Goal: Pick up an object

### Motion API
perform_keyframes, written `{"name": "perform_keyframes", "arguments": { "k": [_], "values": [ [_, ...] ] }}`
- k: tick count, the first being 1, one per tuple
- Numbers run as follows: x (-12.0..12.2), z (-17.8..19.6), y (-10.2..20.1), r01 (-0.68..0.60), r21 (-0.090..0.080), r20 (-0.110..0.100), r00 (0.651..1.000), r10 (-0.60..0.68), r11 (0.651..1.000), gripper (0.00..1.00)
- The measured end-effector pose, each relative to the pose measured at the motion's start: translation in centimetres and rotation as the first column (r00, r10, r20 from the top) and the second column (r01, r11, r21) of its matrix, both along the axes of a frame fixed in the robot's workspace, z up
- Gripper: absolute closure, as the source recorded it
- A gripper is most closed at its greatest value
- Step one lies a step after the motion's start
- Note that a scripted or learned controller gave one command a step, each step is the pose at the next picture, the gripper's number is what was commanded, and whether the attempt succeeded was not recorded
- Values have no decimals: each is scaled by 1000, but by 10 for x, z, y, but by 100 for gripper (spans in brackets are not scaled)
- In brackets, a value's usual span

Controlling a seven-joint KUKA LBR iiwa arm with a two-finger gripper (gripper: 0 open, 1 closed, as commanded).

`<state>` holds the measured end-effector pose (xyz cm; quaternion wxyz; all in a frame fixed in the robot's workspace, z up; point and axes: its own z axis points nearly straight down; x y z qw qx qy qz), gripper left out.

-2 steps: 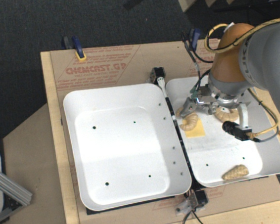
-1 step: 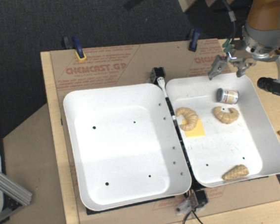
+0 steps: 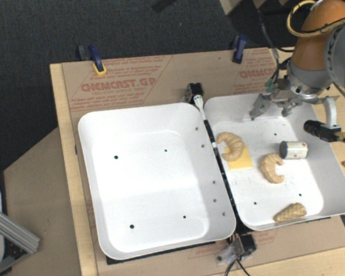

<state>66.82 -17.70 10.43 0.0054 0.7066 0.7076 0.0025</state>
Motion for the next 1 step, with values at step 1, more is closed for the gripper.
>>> {"name": "perform_keyframes", "arguments": {
  "k": [1],
  "values": [
    [1,87,118,-9,6,0,1000,9,1000,0]
  ]
}}
